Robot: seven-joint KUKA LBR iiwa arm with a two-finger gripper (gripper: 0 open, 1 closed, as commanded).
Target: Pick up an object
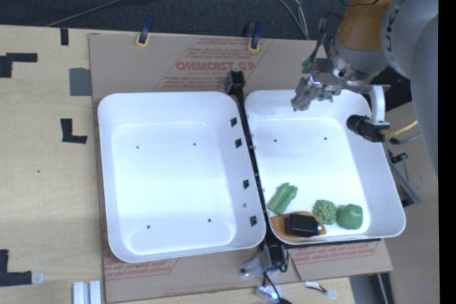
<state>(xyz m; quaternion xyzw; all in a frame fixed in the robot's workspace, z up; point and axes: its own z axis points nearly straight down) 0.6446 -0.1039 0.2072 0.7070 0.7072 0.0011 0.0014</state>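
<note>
Cardboard covers the desk [43, 153] under two white bins. At the right bin's [370, 174] far rim hangs the gripper [308, 97]; whether it is open I cannot tell, and nothing shows in it. Objects cluster at the near edge: green piece [283, 197], bumpy ball [325, 210], green block [350, 216], black thing [302, 225]. Best to travel across, centre over one isolated piece, then descend straight.

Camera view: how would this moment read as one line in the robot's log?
gripper: above right bin far rim, nothing held | objects: green items, black item, near corner | pick: not done
</note>
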